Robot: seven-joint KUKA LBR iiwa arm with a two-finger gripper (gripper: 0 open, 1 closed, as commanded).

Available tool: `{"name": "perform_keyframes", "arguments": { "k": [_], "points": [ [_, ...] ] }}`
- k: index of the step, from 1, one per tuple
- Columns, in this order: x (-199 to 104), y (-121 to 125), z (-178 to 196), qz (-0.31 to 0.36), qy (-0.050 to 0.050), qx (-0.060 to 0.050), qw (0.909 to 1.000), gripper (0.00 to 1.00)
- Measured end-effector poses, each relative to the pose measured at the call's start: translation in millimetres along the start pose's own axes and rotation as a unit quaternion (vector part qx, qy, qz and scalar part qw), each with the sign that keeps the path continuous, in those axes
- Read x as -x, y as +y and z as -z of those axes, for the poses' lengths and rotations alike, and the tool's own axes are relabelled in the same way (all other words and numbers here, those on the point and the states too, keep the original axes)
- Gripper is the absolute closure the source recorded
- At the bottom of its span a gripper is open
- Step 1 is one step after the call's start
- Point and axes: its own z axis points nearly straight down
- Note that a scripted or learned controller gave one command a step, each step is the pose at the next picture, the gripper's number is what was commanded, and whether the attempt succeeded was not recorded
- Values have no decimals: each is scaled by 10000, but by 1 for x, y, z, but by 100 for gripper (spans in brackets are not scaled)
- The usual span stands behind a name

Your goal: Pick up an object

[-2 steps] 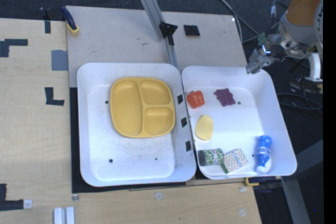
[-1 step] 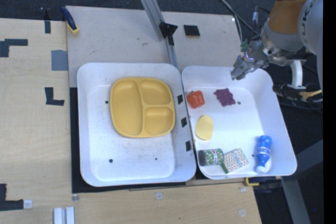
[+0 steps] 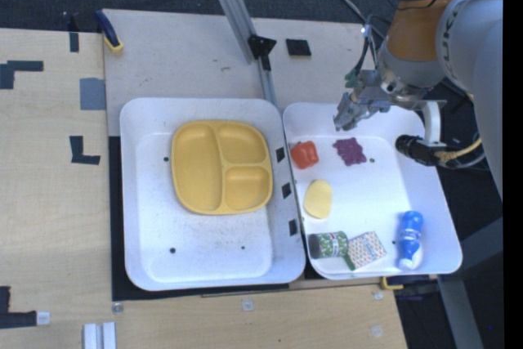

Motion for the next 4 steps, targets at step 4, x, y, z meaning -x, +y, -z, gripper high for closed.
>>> {"name": "perform_keyframes", "arguments": {
  "k": [4],
  "points": [
    [-196, -68, 24, 8, 2, -6, 10000, 100]
  ]
}}
